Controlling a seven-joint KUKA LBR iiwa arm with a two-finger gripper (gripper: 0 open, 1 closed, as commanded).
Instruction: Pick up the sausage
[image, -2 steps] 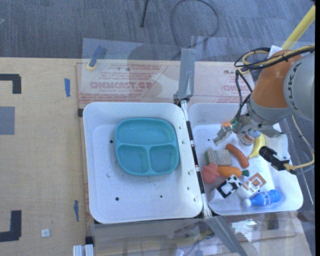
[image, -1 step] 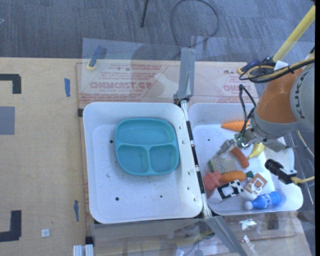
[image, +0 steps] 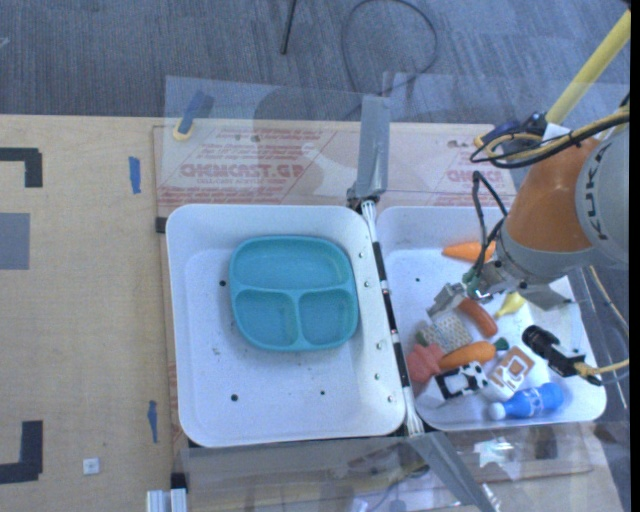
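The end effector hangs low over the right bin, at the end of the grey arm that comes in from the right. It is too hard to see whether it is wide or narrow. Nothing can be seen held in it.

The sausage lies in the right bin, right under the end effector and just a bit nearer the front. It is reddish brown and lies at a slant. Its top end is very near the end effector, but it is hard to see whether the two touch.

A small yellow thing lies just to the right of the sausage. A grey bumpy thing lies just to its left. In front of the sausage lies a long orange thing, and a red toy lies beside that, by the bin's left wall. A carrot lies behind the end effector, near the back of the bin.

At the front of the bin are a black-and-white toy, a small orange-and-white box, a white ball and a blue bottle lying on its side.

The left bin holds a blue-green plate with three parts, well apart from the sausage. Both bins sit side by side on the table.
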